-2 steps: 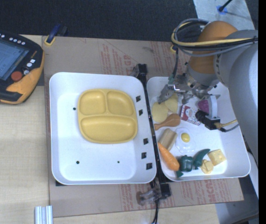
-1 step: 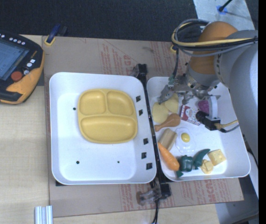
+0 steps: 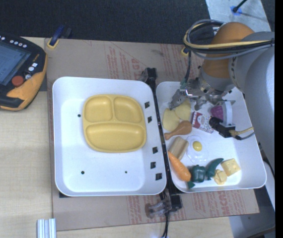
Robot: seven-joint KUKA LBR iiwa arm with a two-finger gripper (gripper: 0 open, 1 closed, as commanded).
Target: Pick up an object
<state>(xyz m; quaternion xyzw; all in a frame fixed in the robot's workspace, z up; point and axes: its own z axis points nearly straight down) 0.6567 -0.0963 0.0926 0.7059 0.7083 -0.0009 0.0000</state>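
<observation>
The arm [image 3: 241, 58] reaches in from the right and hangs over the far end of the right bin [image 3: 253, 180]. Its gripper [image 3: 193, 95] sits low among the toy food there, close above a pale yellow round piece [image 3: 174, 115]. Whether the claw is released or clenched cannot be told from this angle, and nothing is seen between its tips.

The right bin holds the things to pick. Just near of the pale yellow piece lies a tan drumstick [image 3: 180, 129], and near of that a small bread roll [image 3: 177, 146]. A fried egg [image 3: 197, 147] lies just right of the roll. A red and white packet [image 3: 202, 121] rests right of the drumstick, with a purple item [image 3: 217, 111] beside it, partly hidden under the arm. Along the near wall lie an orange carrot [image 3: 179, 166], a green leafy toy [image 3: 203, 171] and yellow cheese chunks [image 3: 227, 170].

The left bin [image 3: 64, 133] holds a yellow divided plate [image 3: 114, 123], lying flat in its far half. Well to the left, on the bench [image 3: 17, 157], rests a control pendant [image 3: 10, 71] with a dark screen.
</observation>
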